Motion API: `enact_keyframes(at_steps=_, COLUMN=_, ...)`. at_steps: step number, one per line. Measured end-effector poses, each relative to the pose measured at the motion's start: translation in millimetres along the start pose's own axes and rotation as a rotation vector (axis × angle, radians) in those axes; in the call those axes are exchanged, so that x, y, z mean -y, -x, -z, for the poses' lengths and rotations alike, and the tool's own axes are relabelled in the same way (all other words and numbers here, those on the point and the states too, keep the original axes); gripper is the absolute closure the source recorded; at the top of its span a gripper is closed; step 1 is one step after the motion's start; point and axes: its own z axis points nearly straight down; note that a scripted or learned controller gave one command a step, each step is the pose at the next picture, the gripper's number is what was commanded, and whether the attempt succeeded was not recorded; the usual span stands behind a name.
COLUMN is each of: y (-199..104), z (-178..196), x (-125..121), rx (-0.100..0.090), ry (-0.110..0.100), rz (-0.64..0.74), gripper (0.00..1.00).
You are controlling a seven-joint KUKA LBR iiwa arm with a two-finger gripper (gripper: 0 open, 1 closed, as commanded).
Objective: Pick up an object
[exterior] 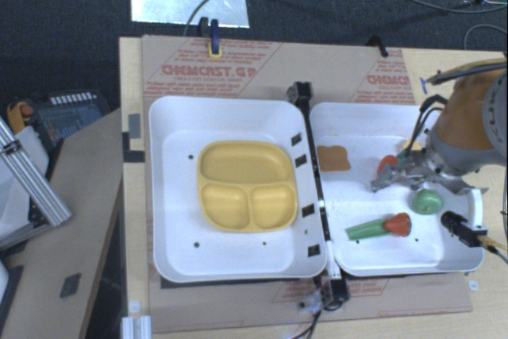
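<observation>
Right bin [357, 260], mid-right of frame: gripper [379, 183] low beside red piece [386, 163], finger state unclear, nothing visibly held; judge it should centre over piece before closing.

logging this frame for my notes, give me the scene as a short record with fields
left bin: holds a yellow divided plate, three compartments
right bin: holds four small things and the arm's hand
brown piece: flat, near the bin's left wall, apart from the rest
carrot toy: green and red, lying near the front of the right bin
green ball: right part of the bin, just below the hand
red piece: small, beside the hand's tip
hand: low in the right bin, between red piece and green ball; grip unclear
</observation>
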Motion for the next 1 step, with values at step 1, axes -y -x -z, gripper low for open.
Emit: enact_keyframes(at_steps=1, y=0.8, z=13.3, x=-1.5, rx=0.002, ry=0.005, rz=0.000, gripper=1.00)
